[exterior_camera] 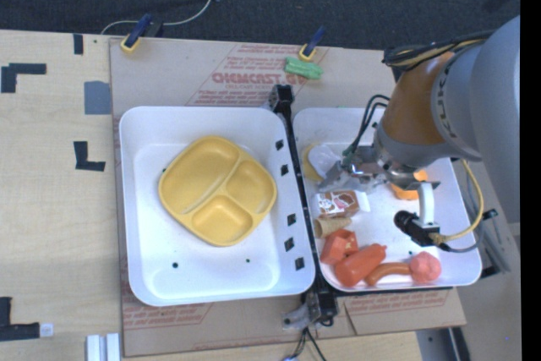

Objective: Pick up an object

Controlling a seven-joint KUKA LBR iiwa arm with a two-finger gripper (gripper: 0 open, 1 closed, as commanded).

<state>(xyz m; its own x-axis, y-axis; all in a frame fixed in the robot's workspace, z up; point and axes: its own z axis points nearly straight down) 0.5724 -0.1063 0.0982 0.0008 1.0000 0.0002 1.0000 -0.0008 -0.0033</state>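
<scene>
The gripper (345, 173) hung low in the right bin (461, 270), just above the packet (336, 203), probably lined up to try a grab there, where the clutter crowded together. Whether its jaws were spread or pressed together could not be told.

Just below the packet lay a red block (339, 246); touching that, an orange carrot (363, 262) ran its long axis up-right to down-left. Right of the carrot sat a pink ball (426, 266).

Left of the packet, beyond the divider, a yellow tray (218, 190) lay flat in the left bin (139, 266), likely spare stock.

Grey arm (473, 97) from the right — pincer (345, 171) low, leftward.
</scene>
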